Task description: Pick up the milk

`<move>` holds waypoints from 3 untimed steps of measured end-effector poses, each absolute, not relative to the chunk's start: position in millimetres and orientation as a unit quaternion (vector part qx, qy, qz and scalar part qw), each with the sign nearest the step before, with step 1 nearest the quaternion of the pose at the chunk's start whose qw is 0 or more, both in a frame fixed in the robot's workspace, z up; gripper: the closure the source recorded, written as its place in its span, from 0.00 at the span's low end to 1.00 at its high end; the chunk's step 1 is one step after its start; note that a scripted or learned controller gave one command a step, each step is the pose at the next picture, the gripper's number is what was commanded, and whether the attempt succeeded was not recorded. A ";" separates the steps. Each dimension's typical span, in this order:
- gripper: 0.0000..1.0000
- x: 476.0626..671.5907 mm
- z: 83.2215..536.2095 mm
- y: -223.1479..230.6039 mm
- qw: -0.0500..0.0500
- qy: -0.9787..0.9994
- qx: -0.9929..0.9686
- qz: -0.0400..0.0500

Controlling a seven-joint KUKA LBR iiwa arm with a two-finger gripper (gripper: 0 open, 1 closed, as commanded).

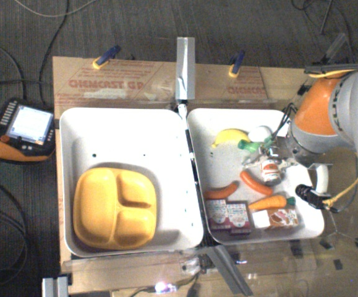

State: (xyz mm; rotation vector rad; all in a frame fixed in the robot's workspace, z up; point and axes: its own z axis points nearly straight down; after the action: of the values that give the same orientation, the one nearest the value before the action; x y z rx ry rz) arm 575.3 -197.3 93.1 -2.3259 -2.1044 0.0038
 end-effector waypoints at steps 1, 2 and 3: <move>0.00 592.0 88.3 -200.5 -0.005 -0.722 -0.692 0.000; 0.00 623.9 153.7 -218.0 0.001 -0.817 -0.577 0.002; 0.00 614.3 88.4 -136.1 -0.006 -0.832 -0.555 -0.001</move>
State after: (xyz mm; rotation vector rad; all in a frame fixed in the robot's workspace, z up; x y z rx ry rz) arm 614.3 -136.1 88.4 -1.7487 -2.6233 -0.0043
